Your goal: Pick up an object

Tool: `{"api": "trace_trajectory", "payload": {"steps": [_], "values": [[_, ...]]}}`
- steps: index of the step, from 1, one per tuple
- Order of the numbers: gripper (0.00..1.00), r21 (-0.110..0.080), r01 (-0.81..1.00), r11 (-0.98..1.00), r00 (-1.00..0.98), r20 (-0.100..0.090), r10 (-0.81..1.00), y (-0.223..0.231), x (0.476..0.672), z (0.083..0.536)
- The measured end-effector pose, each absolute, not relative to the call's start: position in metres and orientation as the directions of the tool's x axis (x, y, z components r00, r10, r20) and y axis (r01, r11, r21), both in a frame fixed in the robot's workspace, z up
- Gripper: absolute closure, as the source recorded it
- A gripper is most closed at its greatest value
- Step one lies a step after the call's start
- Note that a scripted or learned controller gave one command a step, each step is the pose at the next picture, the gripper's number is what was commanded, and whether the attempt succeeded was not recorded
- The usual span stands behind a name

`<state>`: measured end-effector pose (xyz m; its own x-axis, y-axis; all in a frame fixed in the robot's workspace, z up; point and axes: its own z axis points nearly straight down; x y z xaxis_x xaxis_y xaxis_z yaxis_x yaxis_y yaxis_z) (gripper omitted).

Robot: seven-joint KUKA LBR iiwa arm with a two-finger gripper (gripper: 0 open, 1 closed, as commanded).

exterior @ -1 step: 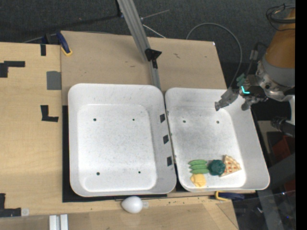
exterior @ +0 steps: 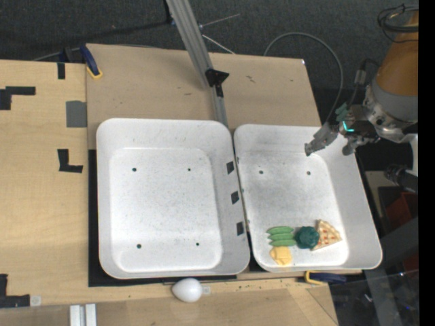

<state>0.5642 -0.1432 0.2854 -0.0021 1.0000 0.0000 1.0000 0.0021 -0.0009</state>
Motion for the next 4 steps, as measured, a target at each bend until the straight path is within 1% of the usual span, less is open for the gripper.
{"api": "trace_trajectory", "payload": {"steps": [1,2,3,4], "values": [[0.0,-0.006,1.0,0.001,-0.001,0.0,1.0,-0.147,0.568,0.24],[0.0,-0.007,1.0,0.0,0.0,0.0,1.0,-0.155,0.571,0.185],[0.0,-0.009,1.0,0.0,0.0,0.001,1.0,-0.159,0.566,0.121],[1.0,-0.003,1.0,0.002,-0.002,0.001,1.0,-0.158,0.568,0.135]]}}
